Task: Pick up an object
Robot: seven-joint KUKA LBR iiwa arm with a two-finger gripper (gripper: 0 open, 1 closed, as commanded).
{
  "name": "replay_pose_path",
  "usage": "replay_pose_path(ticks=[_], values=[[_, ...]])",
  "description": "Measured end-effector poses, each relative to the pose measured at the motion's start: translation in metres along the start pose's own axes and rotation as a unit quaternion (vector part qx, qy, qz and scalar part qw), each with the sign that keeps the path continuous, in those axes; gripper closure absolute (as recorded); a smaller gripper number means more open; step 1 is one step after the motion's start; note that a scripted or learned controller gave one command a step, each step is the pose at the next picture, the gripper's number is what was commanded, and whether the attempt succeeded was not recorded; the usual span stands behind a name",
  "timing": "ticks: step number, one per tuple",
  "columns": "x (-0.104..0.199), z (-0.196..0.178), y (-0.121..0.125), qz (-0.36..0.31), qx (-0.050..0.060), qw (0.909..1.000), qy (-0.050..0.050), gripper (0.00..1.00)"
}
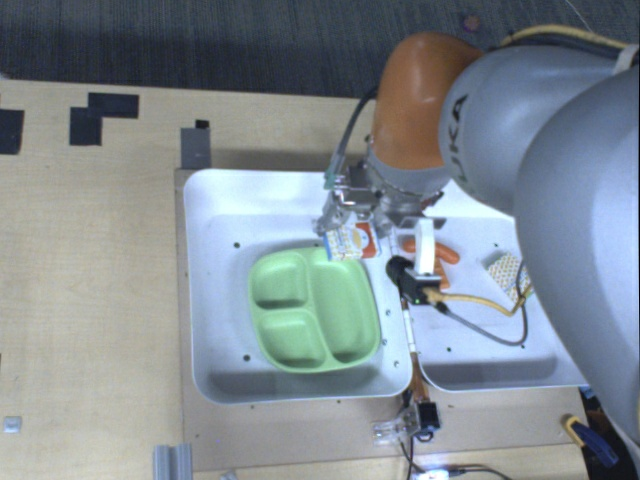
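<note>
Your likeliest target, a small white-and-blue packet point(345, 241), sits at the upper right rim of the green divided tray point(312, 310) in the left bin point(215, 268). The gripper point(352, 220) hangs directly over it; you cannot tell its grip.

The arm point(540, 118) is bulky and smooth grey, with an orange band point(420, 93), dark lettering beside it, and a metallic gripper point(345, 230).

Pale green divided tray point(315, 310) in a white bin point(215, 268), grey arm point(560, 158) with orange band point(420, 93)
</note>
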State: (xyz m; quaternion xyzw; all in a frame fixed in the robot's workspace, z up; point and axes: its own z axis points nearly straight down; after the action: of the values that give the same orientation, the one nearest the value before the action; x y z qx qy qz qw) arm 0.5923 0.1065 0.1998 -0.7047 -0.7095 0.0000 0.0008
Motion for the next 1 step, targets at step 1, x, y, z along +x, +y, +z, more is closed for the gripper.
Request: replay_pose_path(ticks=[1], values=[[0.0427, -0.009, 0.065, 0.001, -0.002, 1.0, 0.001, 1.0]])
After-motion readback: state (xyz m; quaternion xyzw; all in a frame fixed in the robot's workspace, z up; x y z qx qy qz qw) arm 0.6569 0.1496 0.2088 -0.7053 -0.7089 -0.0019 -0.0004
